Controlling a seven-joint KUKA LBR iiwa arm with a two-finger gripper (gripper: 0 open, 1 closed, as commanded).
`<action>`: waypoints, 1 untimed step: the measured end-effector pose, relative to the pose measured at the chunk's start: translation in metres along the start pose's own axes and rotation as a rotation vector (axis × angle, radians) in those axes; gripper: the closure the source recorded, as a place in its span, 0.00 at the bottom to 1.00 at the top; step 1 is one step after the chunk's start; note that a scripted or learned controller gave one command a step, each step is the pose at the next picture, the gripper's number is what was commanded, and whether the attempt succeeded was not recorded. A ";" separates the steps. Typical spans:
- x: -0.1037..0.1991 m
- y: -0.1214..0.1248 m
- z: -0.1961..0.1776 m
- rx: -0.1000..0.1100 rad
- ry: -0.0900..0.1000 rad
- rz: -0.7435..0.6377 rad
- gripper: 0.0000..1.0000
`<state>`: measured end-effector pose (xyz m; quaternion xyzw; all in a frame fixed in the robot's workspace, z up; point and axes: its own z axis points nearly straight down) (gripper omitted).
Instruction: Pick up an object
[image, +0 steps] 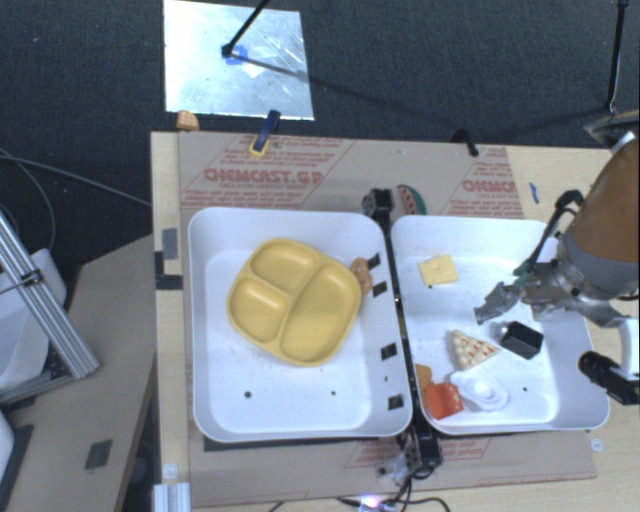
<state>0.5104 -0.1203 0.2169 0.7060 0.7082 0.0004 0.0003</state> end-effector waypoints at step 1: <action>0.042 -0.021 -0.112 -0.014 0.000 -0.005 0.00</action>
